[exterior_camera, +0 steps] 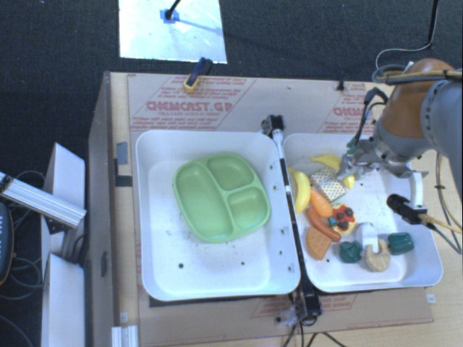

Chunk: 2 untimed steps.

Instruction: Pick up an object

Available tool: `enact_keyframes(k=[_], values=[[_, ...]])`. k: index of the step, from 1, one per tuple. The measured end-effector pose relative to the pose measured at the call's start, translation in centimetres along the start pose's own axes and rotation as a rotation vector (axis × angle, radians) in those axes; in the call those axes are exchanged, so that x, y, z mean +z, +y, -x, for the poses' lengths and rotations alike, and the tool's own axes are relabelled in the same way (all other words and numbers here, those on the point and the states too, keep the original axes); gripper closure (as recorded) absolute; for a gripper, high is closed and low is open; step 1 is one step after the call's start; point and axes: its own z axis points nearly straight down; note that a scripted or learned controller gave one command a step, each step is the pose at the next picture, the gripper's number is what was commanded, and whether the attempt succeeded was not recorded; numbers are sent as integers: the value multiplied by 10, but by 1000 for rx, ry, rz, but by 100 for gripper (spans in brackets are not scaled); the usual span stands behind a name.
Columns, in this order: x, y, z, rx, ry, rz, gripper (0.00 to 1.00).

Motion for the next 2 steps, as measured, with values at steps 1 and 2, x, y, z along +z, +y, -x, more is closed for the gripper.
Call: enact_keyframes(k=[1,2], values=[[-141,31,-56,-4,2,-9,100],[-129,8,-111,-3,3,-16,100]])
